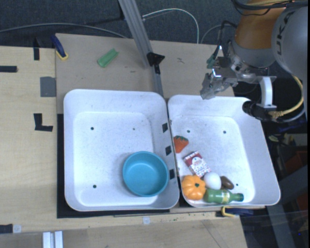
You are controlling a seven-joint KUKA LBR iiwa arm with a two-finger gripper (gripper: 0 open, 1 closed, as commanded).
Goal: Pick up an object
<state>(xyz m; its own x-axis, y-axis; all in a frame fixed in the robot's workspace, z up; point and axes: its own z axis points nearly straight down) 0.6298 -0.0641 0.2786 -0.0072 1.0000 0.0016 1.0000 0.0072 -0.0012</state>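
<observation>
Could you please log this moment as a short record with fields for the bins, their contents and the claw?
left bin: blue bowl
right bin: strawberry, red packet, orange pumpkin, white egg, green bottle, small brown item
claw: above right bin's far rim, nothing visibly held
bench: green block

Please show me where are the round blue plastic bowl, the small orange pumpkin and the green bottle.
Round blue plastic bowl [144,173], camera view, inner floor.
Small orange pumpkin [193,188], camera view, body centre.
Green bottle [220,196], camera view, body middle.
</observation>
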